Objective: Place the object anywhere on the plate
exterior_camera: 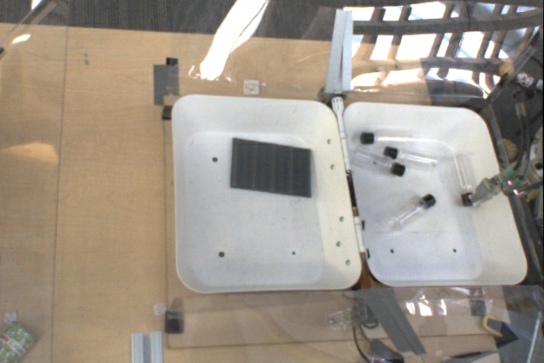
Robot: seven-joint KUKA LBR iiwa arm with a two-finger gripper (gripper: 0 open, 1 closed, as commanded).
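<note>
Hand (483,192): at the right rim of the right bin, low over the bin floor, tip just beside the black cap of the farthest-right tube; cannot tell whether apart or together; nothing seen clamped in it.
Arm: grey, dark cabling, entering from the right edge above the hand.
Table (85,183): tan wood, bearing both bins; glare streak on a clear panel near the top.
Black bracket (167,81): on the table, just beyond the far-left corner of the left bin.
Left bin (183,183): white, shallow, rounded corners, small dark holes in the floor.
Plate (271,167): dark grey ribbed rectangle, flat on the left bin's floor, toward the far half, slightly skewed.
Right bin (442,276): white, shallow, touching the left bin along the middle seam.
Tube group (390,152): three clear tubes with black caps, lying flat in the far-left part of the right bin, close together, partly crossing.
Single tube (412,211): clear, black cap at its upper right end, lying aslant near the middle of the right bin, apart from the group.
Farthest-right tube (464,174): clear, lying roughly lengthwise near the right wall, black cap at the near end, next to the hand; not on the plate.
</note>
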